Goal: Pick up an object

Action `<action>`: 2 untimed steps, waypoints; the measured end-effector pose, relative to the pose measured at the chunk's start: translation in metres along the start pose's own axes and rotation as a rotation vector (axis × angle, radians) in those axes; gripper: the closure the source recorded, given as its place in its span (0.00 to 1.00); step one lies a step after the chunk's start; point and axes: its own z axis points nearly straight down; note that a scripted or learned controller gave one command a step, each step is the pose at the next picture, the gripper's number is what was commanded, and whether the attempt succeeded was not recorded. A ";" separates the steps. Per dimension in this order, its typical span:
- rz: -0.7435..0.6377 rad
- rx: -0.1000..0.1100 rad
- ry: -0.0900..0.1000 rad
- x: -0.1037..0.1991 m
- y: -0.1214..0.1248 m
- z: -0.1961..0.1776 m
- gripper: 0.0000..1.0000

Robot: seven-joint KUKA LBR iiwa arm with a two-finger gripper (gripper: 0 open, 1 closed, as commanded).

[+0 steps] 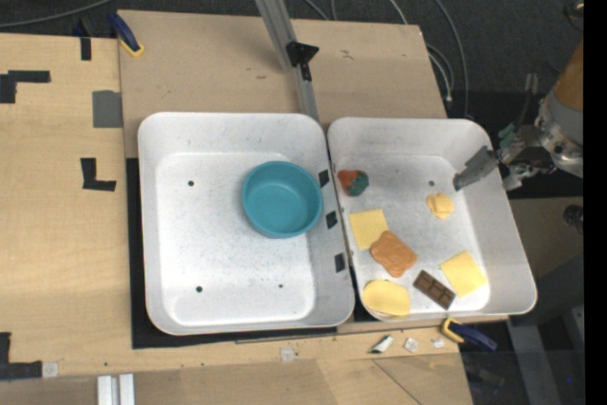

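Gripper poised at the right bin's far right edge, nothing picked yet.

The table (57, 204) carries two white bins: the left bin (175, 289) holds a blue bowl (281, 197) near its middle; the right bin (507, 247) holds the small pieces. Largest to smallest there: a yellow round (387, 297) at the near edge, a yellow block (464, 272) in the near right corner, a yellow square (368, 228), an orange waffle (393, 253), a brown bar (434, 288), a red-green piece (353, 182) by the left wall, a small yellow bit (440, 204). The gripper (471, 172) hangs above the bit; whether it is open I cannot tell. Best to drop straight, centred. No readable writing.
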 end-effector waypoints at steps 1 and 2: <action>0.000 0.000 0.000 0.000 0.000 0.000 0.00; 0.001 0.006 0.000 -0.004 0.008 0.056 0.00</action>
